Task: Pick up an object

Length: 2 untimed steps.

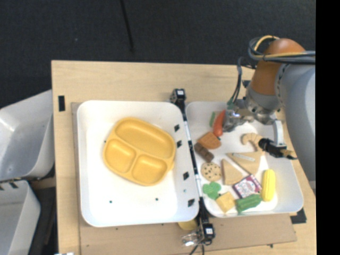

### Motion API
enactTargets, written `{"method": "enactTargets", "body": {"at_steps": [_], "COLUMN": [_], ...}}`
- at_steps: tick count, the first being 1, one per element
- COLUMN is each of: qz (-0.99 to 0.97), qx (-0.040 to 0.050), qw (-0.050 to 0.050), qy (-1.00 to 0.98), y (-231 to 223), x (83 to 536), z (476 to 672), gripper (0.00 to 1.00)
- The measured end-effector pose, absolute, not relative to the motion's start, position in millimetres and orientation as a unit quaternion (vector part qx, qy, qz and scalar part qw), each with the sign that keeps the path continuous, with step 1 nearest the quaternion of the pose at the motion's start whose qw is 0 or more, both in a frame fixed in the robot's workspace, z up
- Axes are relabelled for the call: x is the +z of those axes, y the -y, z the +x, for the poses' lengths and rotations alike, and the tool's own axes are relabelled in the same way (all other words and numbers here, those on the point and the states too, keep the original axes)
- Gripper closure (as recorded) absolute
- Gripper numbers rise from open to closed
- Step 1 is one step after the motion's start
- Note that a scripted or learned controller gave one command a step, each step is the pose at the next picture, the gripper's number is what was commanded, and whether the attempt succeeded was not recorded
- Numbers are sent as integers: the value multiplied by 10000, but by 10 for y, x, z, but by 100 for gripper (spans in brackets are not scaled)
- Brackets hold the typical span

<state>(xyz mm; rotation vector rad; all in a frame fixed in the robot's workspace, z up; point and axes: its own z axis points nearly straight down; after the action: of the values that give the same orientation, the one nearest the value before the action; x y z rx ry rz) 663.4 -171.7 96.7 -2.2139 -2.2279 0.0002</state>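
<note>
Picking one object out of the right bin (289, 196) is the step in hand, and I judge it to be at the approach stage; the gripper (231, 119) hangs low over the far left part of that bin, just beside the orange-red piece (219, 123), which lies at a slant near the bin's far left corner with a small green piece (213, 116) close against its far side; I treat the orange-red piece as the likeliest target; to do the step well I would centre the gripper over its middle, close across its narrow width, and descend straight, so that the green piece and the brown block (209, 141) just nearer the camera are not caught with it; I would then lift vertically and confirm that the piece rises clear of the bin floor before counting the grasp as good; the cookie (211, 171), the corn cob (269, 185) and the purple packet (247, 185) lie well apart from the gripper and need no attention. I cannot tell how far the gripper is open, nor whether it has hold of anything; the wrist below the orange band (264, 81) covers it from above, and its tip blurs into the clutter; part of the orange-red piece may be masked by it as well.
</note>
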Motion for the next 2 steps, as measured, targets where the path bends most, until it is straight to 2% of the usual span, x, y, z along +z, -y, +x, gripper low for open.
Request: {"method": "enactTargets", "body": {"at_steps": [1,2], "qz": [-7079,-7047], "qx": [17,-34], "qw": [-2,-43], "qy": [7063,7095], "y": [1662,1116], "x": [1117,1826], "z": [6569,6926], "gripper": [100,100]}}
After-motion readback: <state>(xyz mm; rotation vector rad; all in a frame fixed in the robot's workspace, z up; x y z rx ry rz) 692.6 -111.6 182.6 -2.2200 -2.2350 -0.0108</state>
